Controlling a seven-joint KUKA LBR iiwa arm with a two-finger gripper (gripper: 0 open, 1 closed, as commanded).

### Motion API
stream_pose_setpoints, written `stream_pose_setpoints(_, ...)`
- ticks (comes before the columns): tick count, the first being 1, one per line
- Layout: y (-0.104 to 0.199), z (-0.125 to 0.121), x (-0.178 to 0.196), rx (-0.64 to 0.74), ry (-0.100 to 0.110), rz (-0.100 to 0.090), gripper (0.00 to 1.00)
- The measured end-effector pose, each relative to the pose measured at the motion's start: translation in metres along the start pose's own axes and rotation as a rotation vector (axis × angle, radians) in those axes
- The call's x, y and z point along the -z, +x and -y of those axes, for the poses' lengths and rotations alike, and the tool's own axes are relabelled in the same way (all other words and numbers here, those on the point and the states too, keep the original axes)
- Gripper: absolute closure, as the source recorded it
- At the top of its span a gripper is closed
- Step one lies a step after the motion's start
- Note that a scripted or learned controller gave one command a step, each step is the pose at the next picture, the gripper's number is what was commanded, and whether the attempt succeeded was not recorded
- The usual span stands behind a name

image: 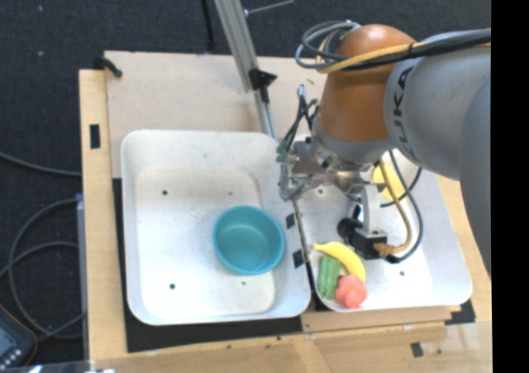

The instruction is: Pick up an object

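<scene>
Two white bins sit side by side on the bench: the left bin (157, 173) holds a teal bowl (248, 239), upright, toward its near right corner, and the right bin (438, 272) holds a small cluster of toy food at its near left corner. That cluster is a yellow banana (343, 255) lying across the top, a green piece (329, 274) just beneath it, and a red-pink piece (352, 291) touching both (what exactly the green and red ones are is too small to tell). The arm (397, 107), grey with its orange band, reaches in from the right and hangs over the far left part of the right bin, close to the wall between the bins. The gripper (299, 177) sits below the wrist near that dividing wall, but its tip is lost among metal parts and black cables, so whether it is spread or pressed together cannot be told. The food lies nearer the camera than the gripper, apart from it. A slanted aluminium post (235, 32) rises behind the bins.
</scene>
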State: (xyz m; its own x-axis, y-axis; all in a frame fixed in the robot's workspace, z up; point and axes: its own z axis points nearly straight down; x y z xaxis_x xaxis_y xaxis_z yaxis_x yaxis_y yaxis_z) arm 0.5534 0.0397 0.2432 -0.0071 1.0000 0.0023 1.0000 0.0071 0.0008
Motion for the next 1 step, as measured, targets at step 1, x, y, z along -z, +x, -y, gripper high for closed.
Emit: stream_pose_setpoints(1,0.0464,0.0310,0.0083,0.001,0.001,-0.001,1.00)
